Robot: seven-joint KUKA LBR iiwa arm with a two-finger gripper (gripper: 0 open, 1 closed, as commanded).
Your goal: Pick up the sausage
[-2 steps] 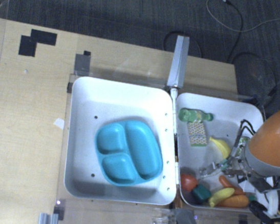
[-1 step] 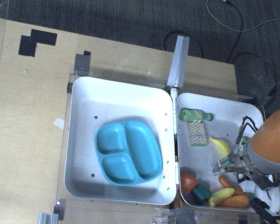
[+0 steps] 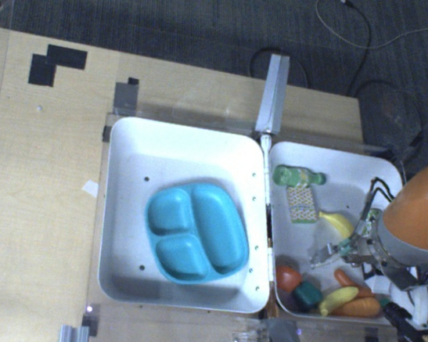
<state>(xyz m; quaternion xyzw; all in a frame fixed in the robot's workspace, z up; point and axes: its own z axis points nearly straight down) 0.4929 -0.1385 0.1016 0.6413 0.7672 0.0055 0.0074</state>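
The sausage (image 3: 359, 307) is an orange-brown elongated piece lying along the front wall of the right bin (image 3: 373, 166), beside a yellow banana (image 3: 337, 299). A shorter red-orange piece (image 3: 344, 278) lies just behind them. My gripper (image 3: 334, 254) reaches in from the right under the orange wrist band. It hovers over the bin's middle, between a yellow fruit (image 3: 336, 223) and the red-orange piece. It is left of and behind the sausage, and I see nothing held in it.
The right bin also holds a green bottle (image 3: 298, 176), a patterned packet (image 3: 302, 203), a red tomato (image 3: 287, 278) and a dark green block (image 3: 308, 295). The left bin (image 3: 128, 194) holds a blue three-compartment tray (image 3: 196, 231). Cables hang by the arm at right.
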